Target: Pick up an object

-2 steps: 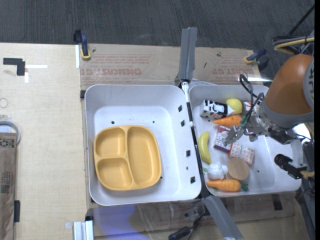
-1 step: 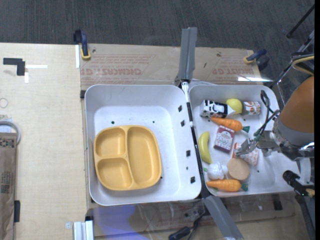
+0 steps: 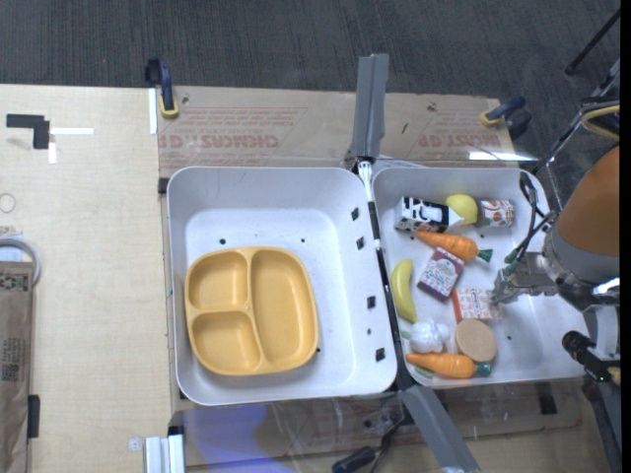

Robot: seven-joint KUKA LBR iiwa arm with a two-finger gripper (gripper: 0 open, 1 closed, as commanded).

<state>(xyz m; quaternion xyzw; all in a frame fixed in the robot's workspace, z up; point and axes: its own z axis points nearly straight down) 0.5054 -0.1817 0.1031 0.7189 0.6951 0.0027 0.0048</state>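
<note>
yellow divided plate in left bin | tool above right bin

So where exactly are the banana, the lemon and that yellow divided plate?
banana (image 3: 402, 290): camera view, middle of its curved body.
lemon (image 3: 461, 207): camera view, centre of its rounded surface.
yellow divided plate (image 3: 283, 305): camera view, floor of its largest compartment.
</note>
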